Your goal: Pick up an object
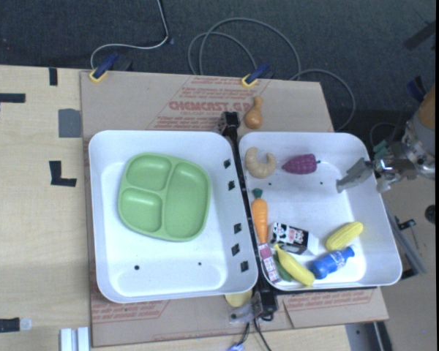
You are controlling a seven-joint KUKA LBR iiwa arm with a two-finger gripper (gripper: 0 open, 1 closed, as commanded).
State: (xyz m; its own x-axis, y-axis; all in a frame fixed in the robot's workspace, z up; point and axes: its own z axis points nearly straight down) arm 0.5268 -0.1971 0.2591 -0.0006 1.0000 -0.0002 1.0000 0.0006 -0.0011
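Overhead, one moment at the counter, listed by item.

Counter [29, 218]: pale wood with black tape marks, a brown cardboard sheet [197, 104] under both bins.
Left bin [106, 269]: holds a green divided plate [164, 197], lying flat toward the bin's left and far half.
Right bin [373, 262]: holds all the small objects, most of them along its left wall and near edge.
Croissant [260, 162]: far left corner of the right bin, just right of the divider.
Purple fruit [300, 164]: just right of the croissant, apart from it.
Carrot [259, 216]: against the left wall, lengthwise, green top pointing far.
Milk carton [290, 236]: black and white, just right of the carrot's near end.
Banana [295, 267]: near the carton, slanting toward the near edge.
Blue bottle [329, 262]: right of the banana, close to it, lying on its side.
Corn cob [344, 234]: yellow, just far of the bottle.
Pear-shaped toy [254, 113]: on the cardboard, outside the bins, on the far side.
Arm [424, 148]: enters from the right at the right bin's far right rim.
Jaws [351, 179]: over the bin's right side, well apart from every object; whether they stand apart or together I cannot tell, and nothing is seen between them.
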